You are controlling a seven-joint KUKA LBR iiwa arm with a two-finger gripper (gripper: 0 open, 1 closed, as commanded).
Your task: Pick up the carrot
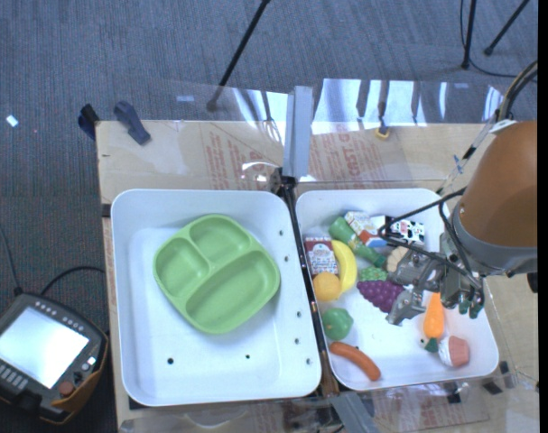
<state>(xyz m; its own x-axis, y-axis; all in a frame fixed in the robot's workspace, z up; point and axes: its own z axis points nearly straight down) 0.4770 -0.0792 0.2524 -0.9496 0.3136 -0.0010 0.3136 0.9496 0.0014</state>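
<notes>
**Carrot at the gripper in the right bin**

While the arm [499, 197] is reached in from the right, the gripper [433, 298] is seen low over the right bin [395, 368]. The carrot [433, 315] is seen upright just beside the fingers, near a red-and-white piece [455, 351]. Whether the jaws are spread or pinching cannot be told. A green divided plate [217, 273] is set in the left bin [138, 233].

Green divided plate [217, 272] in left bin [134, 350]; grapes [380, 291], banana [346, 265] right.
</notes>
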